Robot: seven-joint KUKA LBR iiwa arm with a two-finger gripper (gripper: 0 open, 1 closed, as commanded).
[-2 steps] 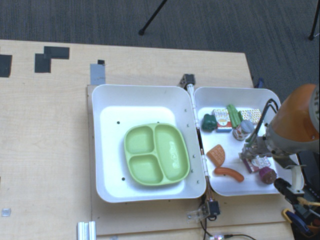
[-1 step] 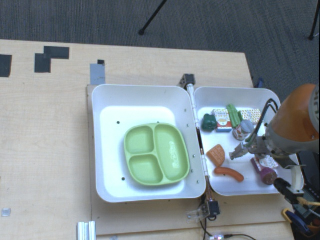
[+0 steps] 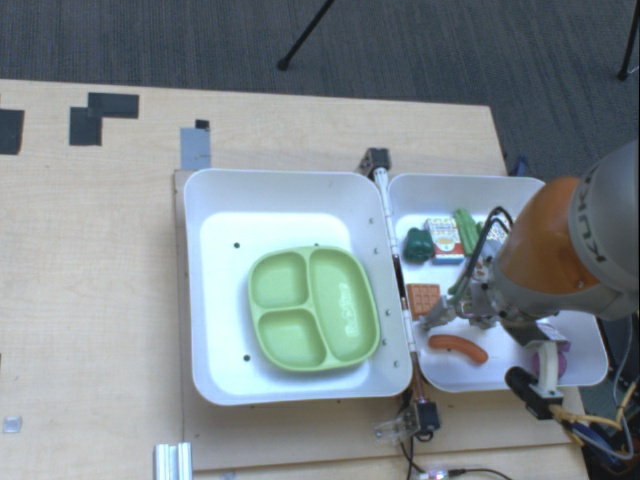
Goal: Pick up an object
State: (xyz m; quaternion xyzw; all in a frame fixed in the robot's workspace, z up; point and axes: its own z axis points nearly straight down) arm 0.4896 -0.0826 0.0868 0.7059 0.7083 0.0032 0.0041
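One sausage [image 3: 458,348] lies nearest in the right bin [image 3: 590,363], beside one waffle [image 3: 423,297], where the gripper [image 3: 440,313] hovers, its state impossible to tell; farther back, one green toy [image 3: 417,244]. One divided plate [image 3: 313,308] occupies the left bin [image 3: 215,298].

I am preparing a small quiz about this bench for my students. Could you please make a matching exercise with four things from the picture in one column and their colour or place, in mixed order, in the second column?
Things:
1. divided plate
2. sausage
3. waffle square
4. dark green lump

Places and colours:
A. red-orange, near the front wall of the right bin
B. upper left part of the right bin, beside a small printed box
C. pale green, lying in the left bin
D. orange-brown, just left of the gripper

Pairs: 1-C, 2-A, 3-D, 4-B
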